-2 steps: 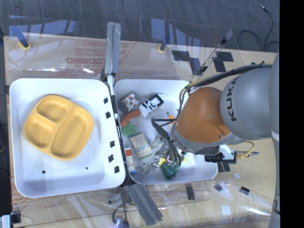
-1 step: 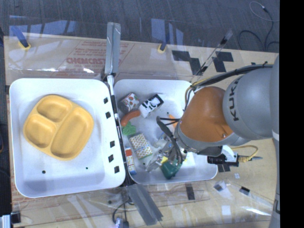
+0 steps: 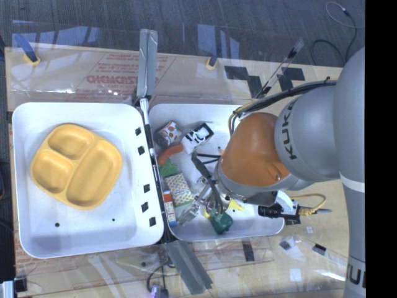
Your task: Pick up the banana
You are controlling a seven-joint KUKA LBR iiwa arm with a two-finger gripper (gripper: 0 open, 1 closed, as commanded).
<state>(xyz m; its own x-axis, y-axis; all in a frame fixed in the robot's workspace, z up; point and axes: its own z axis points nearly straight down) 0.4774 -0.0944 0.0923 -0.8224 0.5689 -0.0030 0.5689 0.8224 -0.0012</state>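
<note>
The arm's orange band and grey wrist [image 3: 251, 154] hang low over the right bin [image 3: 186, 113] and hide much of its floor. My gripper [image 3: 208, 200] points down to the left near the bin's front edge, among small items. A small yellow patch [image 3: 237, 206] peeks out just right of the gripper under the wrist. It may be the banana, but most of it is hidden and I cannot tell whether the gripper touches it.
The left bin [image 3: 25, 228] holds a yellow three-section plate [image 3: 77, 165]. In the right bin lie a green object [image 3: 221, 222], a checkered packet [image 3: 179, 189], an orange-red piece [image 3: 169, 154], a small can [image 3: 168, 131] and a black-and-white item [image 3: 199, 134].
</note>
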